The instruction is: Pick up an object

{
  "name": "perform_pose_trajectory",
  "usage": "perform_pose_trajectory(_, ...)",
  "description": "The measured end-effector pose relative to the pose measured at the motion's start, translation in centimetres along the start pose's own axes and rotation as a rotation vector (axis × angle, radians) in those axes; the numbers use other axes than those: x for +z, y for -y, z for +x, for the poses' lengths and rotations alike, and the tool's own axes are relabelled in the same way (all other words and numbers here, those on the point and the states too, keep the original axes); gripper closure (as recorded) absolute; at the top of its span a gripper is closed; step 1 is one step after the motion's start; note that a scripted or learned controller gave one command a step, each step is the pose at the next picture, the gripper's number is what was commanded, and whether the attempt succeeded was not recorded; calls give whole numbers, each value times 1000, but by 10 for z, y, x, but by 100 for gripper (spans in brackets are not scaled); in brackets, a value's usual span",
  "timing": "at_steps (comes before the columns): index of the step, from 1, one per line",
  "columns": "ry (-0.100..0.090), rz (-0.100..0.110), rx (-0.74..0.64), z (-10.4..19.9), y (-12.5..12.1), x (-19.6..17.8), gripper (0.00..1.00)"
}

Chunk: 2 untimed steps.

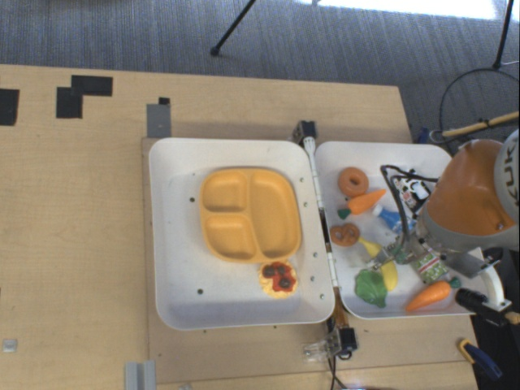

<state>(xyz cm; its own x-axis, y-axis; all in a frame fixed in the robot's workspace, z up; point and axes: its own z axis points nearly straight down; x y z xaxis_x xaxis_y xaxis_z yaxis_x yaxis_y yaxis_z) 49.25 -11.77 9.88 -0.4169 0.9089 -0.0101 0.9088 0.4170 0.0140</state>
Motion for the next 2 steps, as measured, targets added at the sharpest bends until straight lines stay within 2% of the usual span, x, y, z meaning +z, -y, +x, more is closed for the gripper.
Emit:
perform_pose_trajectory(1, -11, 10, -315, 16, -2, 1, 100)
perform_pose_trajectory(2, -8, 7, -587, 12, -29, 12, 100)
